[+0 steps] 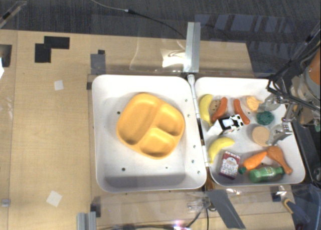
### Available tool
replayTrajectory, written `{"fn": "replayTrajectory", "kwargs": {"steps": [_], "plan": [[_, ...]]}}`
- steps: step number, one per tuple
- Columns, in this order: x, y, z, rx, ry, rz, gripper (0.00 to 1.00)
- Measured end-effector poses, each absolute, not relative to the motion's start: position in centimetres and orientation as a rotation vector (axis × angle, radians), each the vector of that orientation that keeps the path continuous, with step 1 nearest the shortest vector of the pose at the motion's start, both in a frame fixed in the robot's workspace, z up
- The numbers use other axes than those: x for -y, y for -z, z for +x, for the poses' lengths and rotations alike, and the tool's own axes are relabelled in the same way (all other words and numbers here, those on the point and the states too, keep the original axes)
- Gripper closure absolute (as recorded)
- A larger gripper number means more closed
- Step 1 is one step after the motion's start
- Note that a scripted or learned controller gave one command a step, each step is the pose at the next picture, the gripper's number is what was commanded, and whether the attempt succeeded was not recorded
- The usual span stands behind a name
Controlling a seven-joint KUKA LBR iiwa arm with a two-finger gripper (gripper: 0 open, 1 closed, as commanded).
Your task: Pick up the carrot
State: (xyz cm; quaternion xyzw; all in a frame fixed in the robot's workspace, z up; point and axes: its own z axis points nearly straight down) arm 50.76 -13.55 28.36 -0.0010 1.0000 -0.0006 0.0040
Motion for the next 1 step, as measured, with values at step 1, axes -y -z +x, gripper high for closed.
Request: {"fn": "replayTrajectory", "kwargs": {"steps": [1], "plan": [[16.36, -14.62, 50.07, -3.136, -0.005, -0.254, 0.00]]}}
